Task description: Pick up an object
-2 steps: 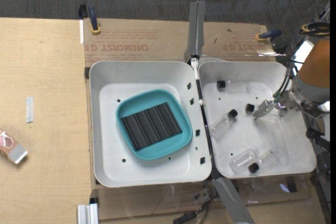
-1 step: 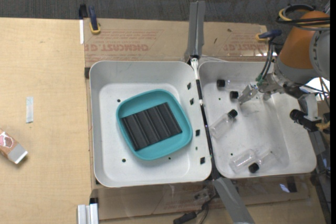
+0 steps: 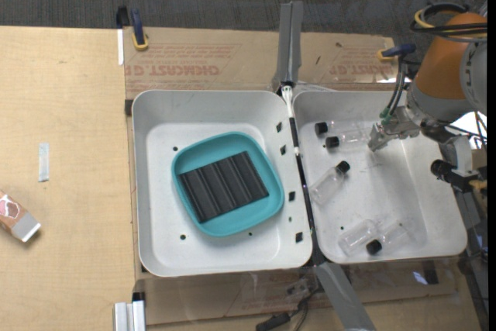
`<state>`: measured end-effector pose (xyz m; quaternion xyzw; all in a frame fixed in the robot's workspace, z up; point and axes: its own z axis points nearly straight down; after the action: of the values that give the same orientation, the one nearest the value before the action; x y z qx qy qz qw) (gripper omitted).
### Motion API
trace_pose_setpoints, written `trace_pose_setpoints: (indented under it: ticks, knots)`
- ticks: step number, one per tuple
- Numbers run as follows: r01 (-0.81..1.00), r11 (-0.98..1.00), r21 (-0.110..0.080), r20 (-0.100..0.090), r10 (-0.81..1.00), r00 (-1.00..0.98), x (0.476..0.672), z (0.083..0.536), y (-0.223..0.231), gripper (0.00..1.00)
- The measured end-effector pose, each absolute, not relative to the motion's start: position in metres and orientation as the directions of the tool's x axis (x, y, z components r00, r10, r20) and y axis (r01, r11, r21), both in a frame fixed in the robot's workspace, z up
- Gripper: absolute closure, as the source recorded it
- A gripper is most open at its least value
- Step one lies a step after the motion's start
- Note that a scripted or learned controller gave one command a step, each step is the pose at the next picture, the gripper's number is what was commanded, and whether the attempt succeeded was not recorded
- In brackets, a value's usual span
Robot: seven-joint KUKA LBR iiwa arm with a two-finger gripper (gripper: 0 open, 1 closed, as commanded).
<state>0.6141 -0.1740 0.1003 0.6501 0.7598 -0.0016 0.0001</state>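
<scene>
Over right bin (image 3: 434, 244), tool (image 3: 381, 137)

The two bins, left (image 3: 147, 167) and right (image 3: 434, 190), look like smooth white plastic with a slight sheen. The teal tray (image 3: 186, 167) in the left one is glossy plastic, its dark ribbed insert (image 3: 225, 186) matt. Clear plastic bottles (image 3: 364, 232) with black caps lie right. The bench (image 3: 62, 89) looks like matt brown cardboard.

Even overhead light, soft shadows, sharp focus.
</scene>
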Motion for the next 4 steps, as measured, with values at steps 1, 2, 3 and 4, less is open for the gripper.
trace_pose_setpoints:
  ticks: [1, 2, 3, 4]
  knots:
    - [0.988, 0.155, -0.002, -0.002, 0.988, -0.155, 0.614, 0.100, -0.174, 0.00]
    - [0.988, 0.156, -0.002, -0.003, 0.988, -0.156, 0.614, 0.109, -0.174, 1.00]
    - [0.988, 0.156, -0.002, -0.003, 0.988, -0.156, 0.614, 0.109, -0.174, 0.00]
    - [0.984, 0.177, -0.002, 0.000, 0.984, -0.177, 0.628, 0.091, -0.123, 0.00]
